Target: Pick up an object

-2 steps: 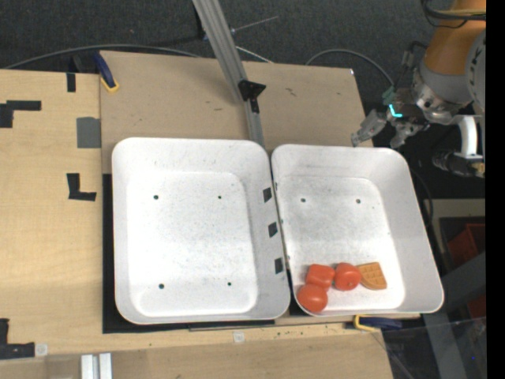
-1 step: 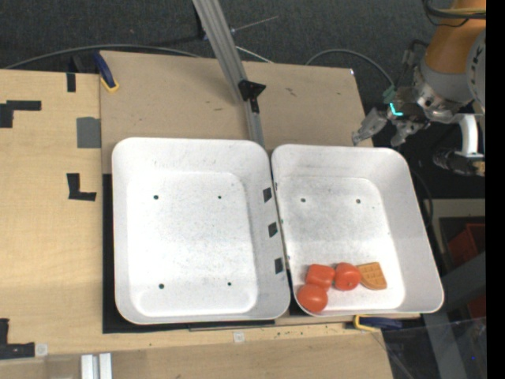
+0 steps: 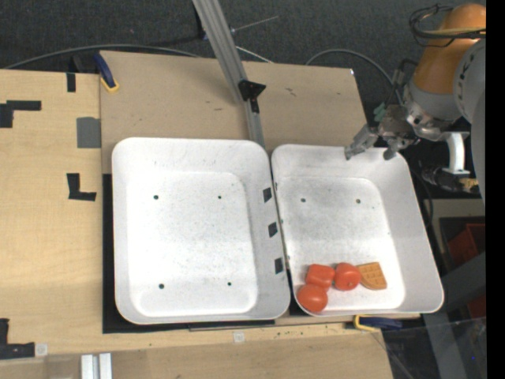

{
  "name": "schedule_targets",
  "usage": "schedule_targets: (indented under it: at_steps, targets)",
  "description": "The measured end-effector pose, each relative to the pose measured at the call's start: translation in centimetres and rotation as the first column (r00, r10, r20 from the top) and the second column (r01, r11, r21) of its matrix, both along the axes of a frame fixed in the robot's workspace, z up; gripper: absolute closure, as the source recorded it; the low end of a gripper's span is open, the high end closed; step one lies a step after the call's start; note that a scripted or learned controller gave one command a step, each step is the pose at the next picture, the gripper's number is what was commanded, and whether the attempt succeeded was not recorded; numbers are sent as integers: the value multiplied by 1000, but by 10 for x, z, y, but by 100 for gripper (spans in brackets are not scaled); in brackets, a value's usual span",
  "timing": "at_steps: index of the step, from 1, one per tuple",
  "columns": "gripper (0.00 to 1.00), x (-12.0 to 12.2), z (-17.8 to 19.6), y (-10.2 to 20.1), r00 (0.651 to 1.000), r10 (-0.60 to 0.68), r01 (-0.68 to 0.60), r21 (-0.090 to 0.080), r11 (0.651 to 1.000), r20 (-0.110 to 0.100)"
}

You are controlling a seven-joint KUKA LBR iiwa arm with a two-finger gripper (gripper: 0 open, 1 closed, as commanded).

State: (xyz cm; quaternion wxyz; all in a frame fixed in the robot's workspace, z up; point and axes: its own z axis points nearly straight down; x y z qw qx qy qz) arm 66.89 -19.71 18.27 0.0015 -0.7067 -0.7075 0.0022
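- The right bin [image 3: 410, 212] serves as the landmark: a shallow white tray lying on the surface [image 3: 181, 101], its left wall touching the left bin [image 3: 126, 212] along a row of small dark clips.
- The tool [image 3: 371, 144] hovers over the right bin's far right corner, just above the rim, at the end of the grey arm [image 3: 446, 54] with its orange band.
- Its two fingers point down and to the left, spread apart with nothing between them.
- Three red round objects [image 3: 323, 284] sit clustered in the right bin's near part, close to the front wall; they touch one another, two side by side and one slightly nearer the front left corner.
- An orange-tan cracker-like piece [image 3: 372, 275] lies just to the right of the red cluster, touching or nearly touching the nearest red one.
- The tool is well apart from these items, at the bin's opposite end.
- A slanted metal pole [image 3: 225, 46] rises beyond the right bin's far left corner.
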Motion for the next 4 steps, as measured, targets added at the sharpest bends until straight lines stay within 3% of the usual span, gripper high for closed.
schedule_targets:
  at_steps: [2,3,4]
  targets:
    - [0,-5,-97,-2,1000,1,-1,1,1000,-4]
    - [100,-4,-85,-1,1000,2,-2,0,1000,-3]
    - [100,-7,-40,-5,1000,0,0,0,1000,8]
